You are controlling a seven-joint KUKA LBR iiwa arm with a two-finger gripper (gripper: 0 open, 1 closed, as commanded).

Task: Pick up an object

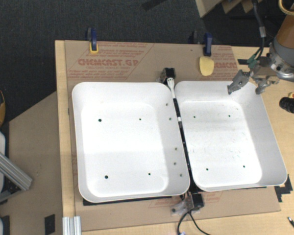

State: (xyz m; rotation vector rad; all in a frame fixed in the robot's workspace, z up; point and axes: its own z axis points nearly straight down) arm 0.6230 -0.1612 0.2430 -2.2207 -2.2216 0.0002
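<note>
Pincer hangs open, gripping nothing, over the right bin at its 1 o'clock corner; left bin alongside

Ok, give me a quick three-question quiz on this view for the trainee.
1. True or false: the end effector is above the left bin.
2. Where does the yellow object lie? A in the left bin; B in the right bin; C on the board beyond the bins.
3. Fill in: two blue ___ grip the board's far edge.
Key: 1 false, it is over the right bin's far corner; 2 C; 3 clamps.
</note>
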